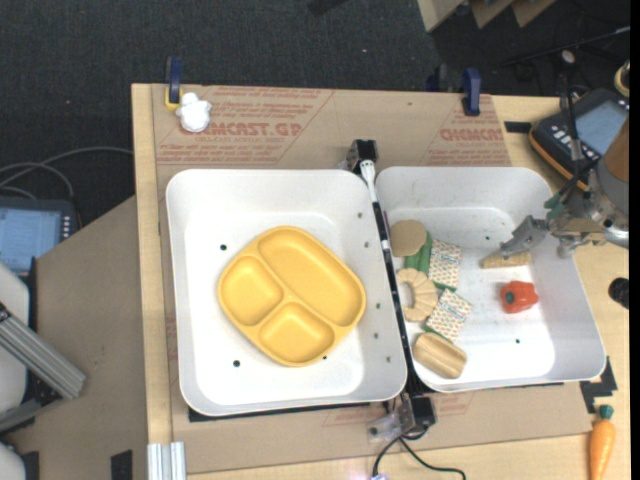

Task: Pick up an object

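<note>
The right bin (560, 368) holds several small items. Along its left side lie a round tan disc (407, 236), a green piece (424, 258), two patterned pouches (446, 264), a ridged beige piece (418, 295) and a bread-like roll (440, 355). A red toy pepper (518, 296) lies mid-bin, and a flat tan strip (505, 259) lies above it. My gripper (545, 241) hovers over the bin's upper right, open, with nothing between its fingers. Its left fingertip (519, 238) is just above the tan strip.
A yellow divided plate (290, 294) lies in the left bin (200, 208). A white figurine (192, 114) stands at the bench's back left corner. An orange carrot toy (600, 449) lies outside the bins at the front right. Clamps (470, 90) grip the back edge.
</note>
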Available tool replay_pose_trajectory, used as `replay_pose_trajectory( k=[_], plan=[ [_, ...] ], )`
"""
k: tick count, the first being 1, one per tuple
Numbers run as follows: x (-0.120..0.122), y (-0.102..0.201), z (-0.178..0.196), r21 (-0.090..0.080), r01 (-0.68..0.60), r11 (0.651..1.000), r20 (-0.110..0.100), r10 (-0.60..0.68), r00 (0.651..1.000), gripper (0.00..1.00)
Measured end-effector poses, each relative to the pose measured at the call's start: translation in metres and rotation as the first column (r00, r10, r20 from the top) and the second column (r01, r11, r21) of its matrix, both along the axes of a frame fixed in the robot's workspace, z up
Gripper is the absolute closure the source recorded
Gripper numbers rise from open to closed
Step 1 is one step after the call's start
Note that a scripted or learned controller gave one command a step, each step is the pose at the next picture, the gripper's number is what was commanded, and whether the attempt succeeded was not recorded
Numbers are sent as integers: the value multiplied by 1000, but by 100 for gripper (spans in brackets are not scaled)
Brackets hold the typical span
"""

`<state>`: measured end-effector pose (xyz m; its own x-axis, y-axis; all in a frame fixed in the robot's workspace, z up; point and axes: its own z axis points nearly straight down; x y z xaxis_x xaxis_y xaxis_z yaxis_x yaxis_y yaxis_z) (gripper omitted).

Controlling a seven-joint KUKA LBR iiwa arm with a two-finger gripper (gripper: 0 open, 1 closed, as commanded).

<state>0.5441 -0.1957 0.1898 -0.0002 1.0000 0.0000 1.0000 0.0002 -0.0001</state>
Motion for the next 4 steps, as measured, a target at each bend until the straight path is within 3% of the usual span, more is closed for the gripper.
replay_pose_trajectory(
  k=[1,2,3,4],
  plan=[
    [-16,-22,-95,3,-4,1000,1,4,1000,0],
    [-38,3,-106,3,0,1000,-4,0,1000,0],
    [-37,1,-95,-1,1,1000,2,-1,1000,100],
    [1,99,-105,-1,-7,1000,5,7,1000,100]
  ],
)
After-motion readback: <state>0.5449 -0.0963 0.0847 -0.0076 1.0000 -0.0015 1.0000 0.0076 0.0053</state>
